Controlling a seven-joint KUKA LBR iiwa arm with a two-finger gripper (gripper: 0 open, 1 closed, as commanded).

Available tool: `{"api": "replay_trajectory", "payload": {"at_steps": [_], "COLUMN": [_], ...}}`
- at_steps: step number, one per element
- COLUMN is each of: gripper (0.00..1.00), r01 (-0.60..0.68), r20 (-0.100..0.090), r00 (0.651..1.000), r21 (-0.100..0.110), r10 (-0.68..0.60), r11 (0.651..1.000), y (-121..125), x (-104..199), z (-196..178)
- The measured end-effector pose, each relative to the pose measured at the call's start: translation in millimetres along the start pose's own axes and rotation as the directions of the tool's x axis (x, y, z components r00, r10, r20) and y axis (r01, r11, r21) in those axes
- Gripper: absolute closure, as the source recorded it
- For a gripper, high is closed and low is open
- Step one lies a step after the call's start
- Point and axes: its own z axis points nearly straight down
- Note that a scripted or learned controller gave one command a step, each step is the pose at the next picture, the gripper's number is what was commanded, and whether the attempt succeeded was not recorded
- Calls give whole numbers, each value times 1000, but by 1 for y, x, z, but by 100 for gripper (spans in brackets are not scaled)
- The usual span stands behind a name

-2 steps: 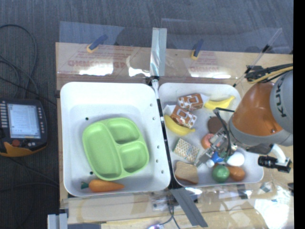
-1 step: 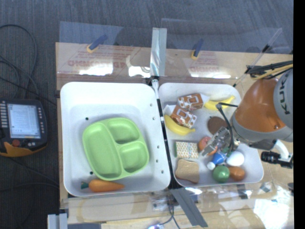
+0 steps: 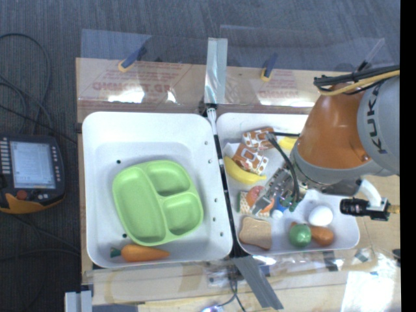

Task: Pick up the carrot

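one carrot [image 3: 140, 253] in left bin [image 3: 97, 135]

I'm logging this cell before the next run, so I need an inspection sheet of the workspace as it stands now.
Surface: two white bins side by side, left bin and right bin, on a bench.
Job's things: carrot lies in the left bin's near corner, beside the green divided plate, untouched.
Clutter: right bin holds a banana, a patterned carton, a bread slice, a green ball, a white egg and an orange piece.
Grippers: end effector sits low over the right bin's clutter, far from the carrot; finger state unreadable.
Cables: black cable loops on the floor at left.
Surroundings: teach pendant on grey carpet.
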Motion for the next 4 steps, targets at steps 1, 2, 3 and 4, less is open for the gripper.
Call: {"api": "replay_trajectory", "payload": {"at_steps": [1,2,3,4], "gripper": [100,100,100,100], "r01": [-94,99,326,568], "r20": [-1,-2,-8,-2], "r00": [996,995,945,823], "r21": [2,2,6,-1], "r10": [94,-99,-326,-568], "r11": [996,995,945,823], "y": [54,132,147,243], "x": [44,75,76,80], "z": [-53,-88,10,-16]}}
